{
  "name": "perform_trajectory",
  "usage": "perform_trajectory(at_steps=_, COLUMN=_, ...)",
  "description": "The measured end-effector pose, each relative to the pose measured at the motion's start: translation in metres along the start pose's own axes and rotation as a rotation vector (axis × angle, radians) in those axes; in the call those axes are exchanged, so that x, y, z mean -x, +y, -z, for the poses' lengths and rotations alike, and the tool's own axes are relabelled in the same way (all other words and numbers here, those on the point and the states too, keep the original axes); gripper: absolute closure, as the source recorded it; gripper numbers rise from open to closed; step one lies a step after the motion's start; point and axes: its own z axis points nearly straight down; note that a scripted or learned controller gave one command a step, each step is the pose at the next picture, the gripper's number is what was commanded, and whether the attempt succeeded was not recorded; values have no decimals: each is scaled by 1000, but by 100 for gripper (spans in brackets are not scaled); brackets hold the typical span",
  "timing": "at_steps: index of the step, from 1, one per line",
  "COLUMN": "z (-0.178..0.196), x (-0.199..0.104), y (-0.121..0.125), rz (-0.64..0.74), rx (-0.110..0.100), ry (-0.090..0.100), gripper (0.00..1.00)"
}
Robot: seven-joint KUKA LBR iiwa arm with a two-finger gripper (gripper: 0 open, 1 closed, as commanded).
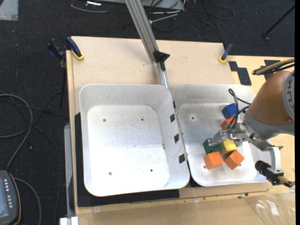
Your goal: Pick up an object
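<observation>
Several small blocks lie in the right bin (pixel 197 97). A blue block (pixel 229 110) sits furthest back, with a small red-orange block (pixel 228 122) just in front of it. Nearer the front are a green block (pixel 210 146), a yellow block (pixel 228 146) and two orange blocks (pixel 213 160) (pixel 234 159). The arm's orange band (pixel 276 97) and grey wrist reach in from the right. My gripper (pixel 223 136) hangs low over the cluster, between the red-orange block and the green and yellow ones. Its metal tip partly hides the blocks beneath it.
The left bin (pixel 93 97) stands beside the right one, sharing a raised middle rim (pixel 177 135). A slanted metal rail (pixel 143 25) comes down from the top to the bins' back edge. Clamps sit at the board's back corners. A black part (pixel 267 170) juts out by the right bin's front right.
</observation>
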Motion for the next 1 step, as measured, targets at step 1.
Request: perform_trajectory(at_steps=1, z=-4, x=49, y=56, rz=-1, rx=15, ry=-3, gripper=0)
